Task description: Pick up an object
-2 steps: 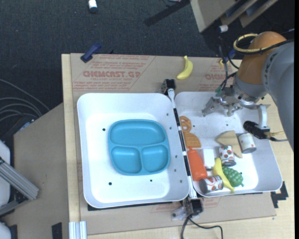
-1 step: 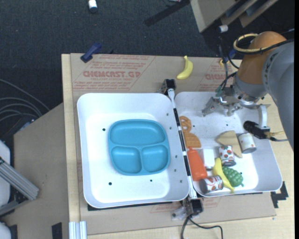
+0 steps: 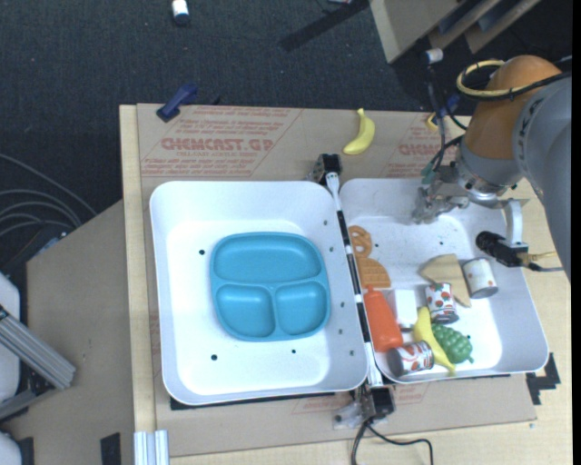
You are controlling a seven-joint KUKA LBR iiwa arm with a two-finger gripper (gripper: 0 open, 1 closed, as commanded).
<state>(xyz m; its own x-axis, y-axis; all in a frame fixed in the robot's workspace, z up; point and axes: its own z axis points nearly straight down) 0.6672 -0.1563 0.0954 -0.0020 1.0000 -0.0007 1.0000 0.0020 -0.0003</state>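
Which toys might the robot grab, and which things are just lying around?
For the job: carrot, pretzel, little cans, corn, pincer.

Just lying about: blue plate, banana on the bench, blue clip.

Bench top [image 3: 263, 136] under my bins is brown board with red letters on it. Small yellow banana [image 3: 360, 135] lies on board near far edge. Blue clip [image 3: 176, 103] sits at far left corner of board. Floor [image 3: 109, 54] around bench is dark carpet. Grey cables [image 3: 32, 213] curl on floor at left. Silver metal bar [image 3: 36, 350] lies at lower left. Beige box [image 3: 427, 23] sits at top. Light is bright and even.
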